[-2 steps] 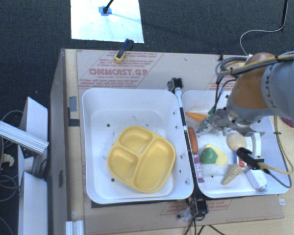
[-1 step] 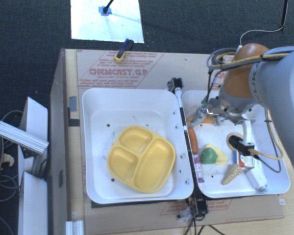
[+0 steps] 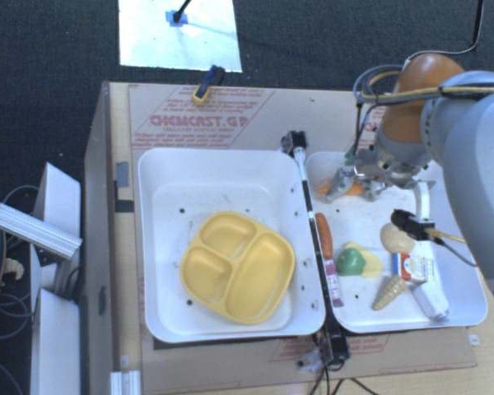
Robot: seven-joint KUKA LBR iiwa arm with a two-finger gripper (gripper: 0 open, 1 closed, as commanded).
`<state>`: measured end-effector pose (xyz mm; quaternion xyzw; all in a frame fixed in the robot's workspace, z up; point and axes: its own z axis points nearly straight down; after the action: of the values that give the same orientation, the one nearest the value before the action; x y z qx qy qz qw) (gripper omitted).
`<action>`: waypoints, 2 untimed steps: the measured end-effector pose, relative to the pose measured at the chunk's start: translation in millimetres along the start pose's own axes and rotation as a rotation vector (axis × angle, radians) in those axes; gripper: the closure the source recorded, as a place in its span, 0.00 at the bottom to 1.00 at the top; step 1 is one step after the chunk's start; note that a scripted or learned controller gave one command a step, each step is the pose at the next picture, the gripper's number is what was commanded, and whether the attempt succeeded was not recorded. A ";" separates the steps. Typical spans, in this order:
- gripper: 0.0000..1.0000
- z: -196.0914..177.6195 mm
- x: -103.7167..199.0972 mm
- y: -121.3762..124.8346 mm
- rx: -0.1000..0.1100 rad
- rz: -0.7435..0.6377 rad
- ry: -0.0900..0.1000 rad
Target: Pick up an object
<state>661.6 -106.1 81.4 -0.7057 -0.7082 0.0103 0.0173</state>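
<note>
The table (image 3: pixel 230 109) carries two shallow white bins side by side. The left bin (image 3: pixel 173 188) holds a yellow divided plate (image 3: pixel 237 267), the largest item seen; it appears to be rigid moulded plastic, light, with smooth raised rims. A hold on its outer rim is judged workable, but the glossy surface is likely slippery and the width is probably too great for a two-finger grasp across the body.

The right bin (image 3: pixel 469 307) holds the smaller items, all apparently toy food. The tool (image 3: pixel 356 181) is positioned over the bin's far left corner, directly above a small orange piece (image 3: pixel 354 190), which is judged to be the present target. Whether the tool is apart or together cannot be told, and no object is seen held.

In descending size:
- white tube or bottle (image 3: pixel 431 296), near right, lying flat; probably light, round, liable to roll.
- beige rounded piece (image 3: pixel 397 239); smooth, hard to pinch.
- ice-cream cone (image 3: pixel 389 293); tapered, best taken across the wide end.
- orange-red sausage shape (image 3: pixel 323 234), against the left wall; a narrow, stiff shape, taken across its middle, though the wall crowds one side.
- green piece (image 3: pixel 351 261), resting on a yellow slice (image 3: pixel 369 259).
- orange piece: small, low, partly hidden; a corner location leaves little clearance.
</note>
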 end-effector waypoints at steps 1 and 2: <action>0.00 -18.7 -3.5 1.6 -0.015 0.001 -0.003; 0.00 -42.2 -25.3 3.3 -0.035 0.002 -0.010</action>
<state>666.6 -131.9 123.1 -0.7066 -0.7076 0.0012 0.0014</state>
